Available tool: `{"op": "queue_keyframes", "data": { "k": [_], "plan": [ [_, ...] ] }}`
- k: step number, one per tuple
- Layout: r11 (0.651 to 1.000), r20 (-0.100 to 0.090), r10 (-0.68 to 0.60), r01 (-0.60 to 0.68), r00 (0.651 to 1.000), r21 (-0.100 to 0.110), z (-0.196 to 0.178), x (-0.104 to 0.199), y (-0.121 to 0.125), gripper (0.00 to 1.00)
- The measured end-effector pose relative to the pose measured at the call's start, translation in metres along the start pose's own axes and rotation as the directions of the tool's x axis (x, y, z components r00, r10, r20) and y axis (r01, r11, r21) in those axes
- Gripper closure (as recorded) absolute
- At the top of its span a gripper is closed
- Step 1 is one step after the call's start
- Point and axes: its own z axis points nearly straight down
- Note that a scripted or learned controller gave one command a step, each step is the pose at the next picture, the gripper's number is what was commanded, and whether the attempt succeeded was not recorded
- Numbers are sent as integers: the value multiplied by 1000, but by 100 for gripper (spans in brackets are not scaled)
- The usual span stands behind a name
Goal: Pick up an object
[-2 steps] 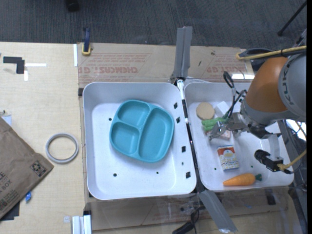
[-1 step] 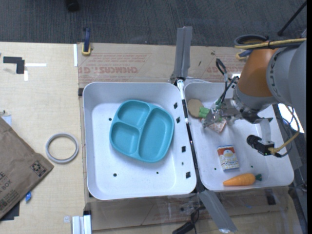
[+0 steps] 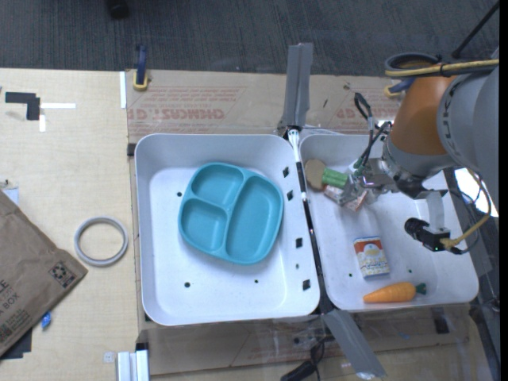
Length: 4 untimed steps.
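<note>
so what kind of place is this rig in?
Likely a robotics lab test bench: two white bins set side by side, toy items like a carrot, cardboard and a tape roll on the bench.

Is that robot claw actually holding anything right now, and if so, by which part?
It cannot be told. The gripper is low in the right bin, among small items beside a green-capped piece, but nothing shows clearly between its fingers.

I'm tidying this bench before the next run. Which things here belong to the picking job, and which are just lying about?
Belonging to the job:
gripper, down in the right bin
green-and-tan item beside it
small carton
toy carrot
blue divided plate in the left bin

Lying about:
tape ring
cardboard box
</note>
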Motion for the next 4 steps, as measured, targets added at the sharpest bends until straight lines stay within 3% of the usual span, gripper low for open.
{"op": "queue_keyframes", "data": {
  "k": [1,2,3,4],
  "plan": [
    [1000,1,3,-3,1000,1,-9,-2,0,100],
    [988,1,156,-156,988,-1,-92,44,43,100],
    [988,1,156,-156,988,-1,-92,45,43,0],
    [980,10,-196,197,980,-25,-19,8,54,0]
  ]
}}
